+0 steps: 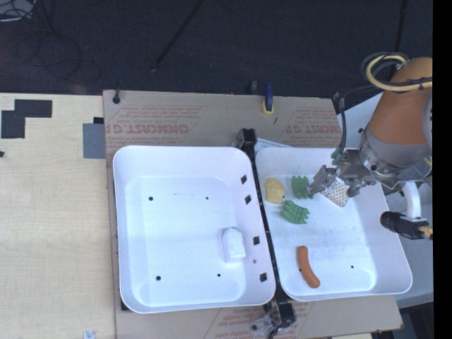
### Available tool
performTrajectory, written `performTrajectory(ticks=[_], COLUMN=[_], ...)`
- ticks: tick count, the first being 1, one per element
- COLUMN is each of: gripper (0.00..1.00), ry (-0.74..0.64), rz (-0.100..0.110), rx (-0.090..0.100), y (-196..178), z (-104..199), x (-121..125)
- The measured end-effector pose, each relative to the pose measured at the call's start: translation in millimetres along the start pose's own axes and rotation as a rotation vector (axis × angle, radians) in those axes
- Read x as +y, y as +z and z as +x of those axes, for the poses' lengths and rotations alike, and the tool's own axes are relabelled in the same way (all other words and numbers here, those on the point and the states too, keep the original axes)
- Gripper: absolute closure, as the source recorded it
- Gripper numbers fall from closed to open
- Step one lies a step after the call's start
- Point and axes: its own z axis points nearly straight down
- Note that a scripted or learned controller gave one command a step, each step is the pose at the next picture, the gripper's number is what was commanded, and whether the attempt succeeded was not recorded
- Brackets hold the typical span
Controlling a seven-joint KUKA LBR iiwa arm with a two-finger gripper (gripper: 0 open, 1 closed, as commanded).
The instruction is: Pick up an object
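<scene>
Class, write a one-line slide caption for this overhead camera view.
Robot pincer hovers in the right bin beside green toys, a yellow piece and an orange sausage.

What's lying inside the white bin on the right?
The right white bin holds a yellow lump, two green leafy pieces, and an orange sausage. The gripper covers whatever lies beneath it.

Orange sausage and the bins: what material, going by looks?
Orange sausage: likely moulded plastic or rubber toy; uniform colour, smooth rounded ends, slight sheen. Bins: probably thin formed white plastic; glossy, with rounded corners and rolled rims. Neither is certain from this view.
</scene>
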Motion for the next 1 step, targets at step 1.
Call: performTrajectory(ticks=[1], gripper=[0.00], ry=[0.003], rz=[0.002], rx=[0.001], y=[10.9], z=[-26.3], x=[-95.9])
